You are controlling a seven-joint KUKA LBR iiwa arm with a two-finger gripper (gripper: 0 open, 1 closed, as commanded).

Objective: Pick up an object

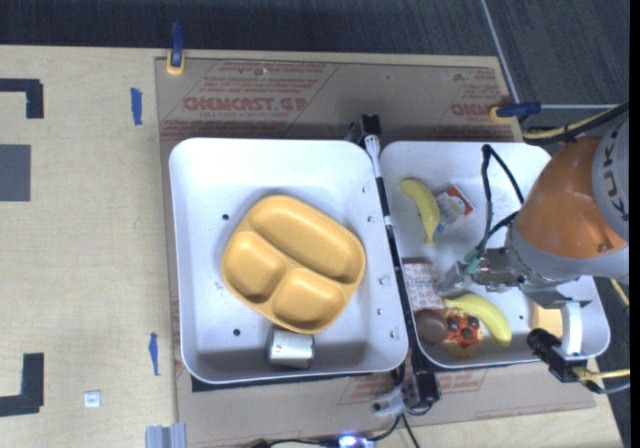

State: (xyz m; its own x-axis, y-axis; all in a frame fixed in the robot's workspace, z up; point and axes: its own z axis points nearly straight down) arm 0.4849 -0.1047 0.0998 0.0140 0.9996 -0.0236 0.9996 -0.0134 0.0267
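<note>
Hovering low over the right bin (595, 341), the gripper (468, 274) sits just above a banana (487, 314), presumably lining up a grasp; its state I cannot tell.

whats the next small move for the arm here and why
Probably a short drop straight down onto the banana in the right bin. The gripper hangs over that bin's lower half, just above and left of that banana, with nothing seen between its fingers, so no object is picked yet.
</note>
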